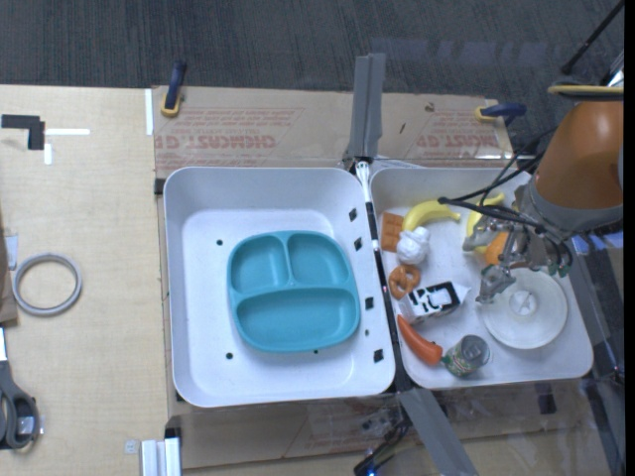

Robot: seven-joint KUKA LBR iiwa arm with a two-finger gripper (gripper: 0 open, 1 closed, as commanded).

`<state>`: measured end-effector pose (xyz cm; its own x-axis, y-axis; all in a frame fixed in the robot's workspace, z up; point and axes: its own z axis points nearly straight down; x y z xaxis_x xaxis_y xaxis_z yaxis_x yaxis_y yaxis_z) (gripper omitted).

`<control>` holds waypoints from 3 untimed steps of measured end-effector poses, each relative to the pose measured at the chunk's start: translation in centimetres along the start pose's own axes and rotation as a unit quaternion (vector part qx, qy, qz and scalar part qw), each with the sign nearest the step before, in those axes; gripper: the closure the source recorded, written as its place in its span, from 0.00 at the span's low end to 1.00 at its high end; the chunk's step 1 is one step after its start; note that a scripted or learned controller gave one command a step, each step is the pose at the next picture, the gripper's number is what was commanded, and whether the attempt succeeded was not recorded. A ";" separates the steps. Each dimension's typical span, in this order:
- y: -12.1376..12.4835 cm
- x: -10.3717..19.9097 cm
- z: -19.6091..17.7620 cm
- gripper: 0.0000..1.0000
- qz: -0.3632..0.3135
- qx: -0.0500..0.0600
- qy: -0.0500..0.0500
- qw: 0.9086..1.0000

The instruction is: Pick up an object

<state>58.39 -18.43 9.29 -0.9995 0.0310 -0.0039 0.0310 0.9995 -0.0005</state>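
Objects fill the right bin (585, 365): a banana (433, 212) at the far side, a pretzel (404, 281), a black-and-white carton (437, 299), an orange carrot (420, 340), a small can (468, 355) and a clear plate (528, 313). The hand (493, 284) hangs over the plate's left edge; whether it grips anything, I cannot tell. The left bin (189, 266) holds a teal divided tray (294, 292).
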 end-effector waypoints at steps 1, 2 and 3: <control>-1.0 -6.0 0.0 0.00 0.132 0.000 -0.001 0.991; -1.0 -6.1 -1.1 1.00 0.130 0.001 -0.004 0.991; -1.0 -6.0 -1.1 0.00 0.130 0.001 -0.001 0.991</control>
<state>64.36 -19.56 10.37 -0.9577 0.2879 -0.0062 0.2879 0.9577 -0.0005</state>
